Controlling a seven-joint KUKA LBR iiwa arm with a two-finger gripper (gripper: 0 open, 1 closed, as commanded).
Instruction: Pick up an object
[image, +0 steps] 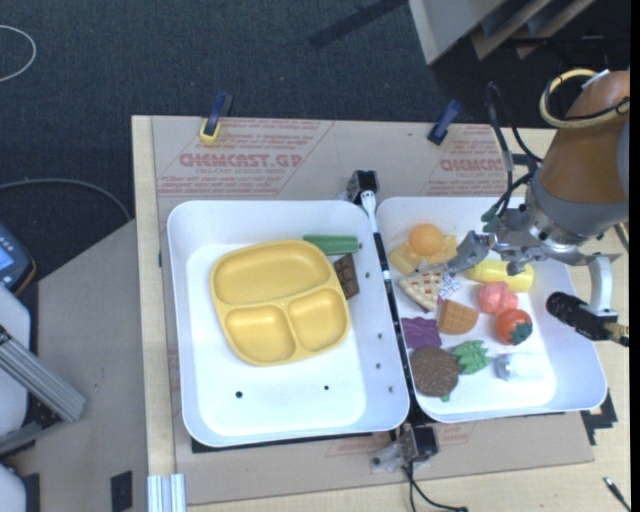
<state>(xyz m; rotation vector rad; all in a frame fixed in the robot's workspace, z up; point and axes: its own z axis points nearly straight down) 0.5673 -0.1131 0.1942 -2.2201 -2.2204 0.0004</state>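
Note:
My gripper (472, 256) hangs low over the upper middle of the right bin (575, 385), under the grey wrist and orange band. Just below and to its left lie a pizza slice (422, 288) and a waffle-like piece (457, 317). A yellow banana-shaped piece (497, 271) lies right beside the gripper, partly covered by it. An orange (425, 238) and a pale yellow wedge (402, 258) sit to its left. I see nothing held.
The right bin also holds a pink piece (497, 298), a tomato (513, 326), a purple piece (420, 330), a brown patty (435, 371) and a green leaf (470, 355). The left bin (200, 400) holds a yellow divided plate (280, 300), a green stick (332, 243) and a brown block (346, 275).

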